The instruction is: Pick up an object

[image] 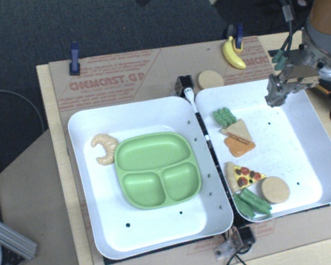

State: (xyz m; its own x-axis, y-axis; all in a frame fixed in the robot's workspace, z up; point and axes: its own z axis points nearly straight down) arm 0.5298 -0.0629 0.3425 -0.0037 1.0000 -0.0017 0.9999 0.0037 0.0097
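My gripper point(274, 95) hangs over the far right part of the right bin point(307, 155), with nothing seen in it. Along that bin's left side lie a small green leafy piece point(224, 116), a sandwich wedge point(238, 136), a pizza slice point(243, 175), a round tan cookie point(275, 189) and green beans point(253, 203). The gripper is well to the right of the leafy piece and the sandwich. In the left bin point(105, 220) sit a green three-part plate point(157, 168) and a croissant point(104, 148).
A yellow banana point(233, 54) and a tan disc point(210, 79) lie on the cardboard behind the right bin. Blue clamps point(74, 59) hold the board's far edge. The arm's grey body point(323, 58) stands at the right.
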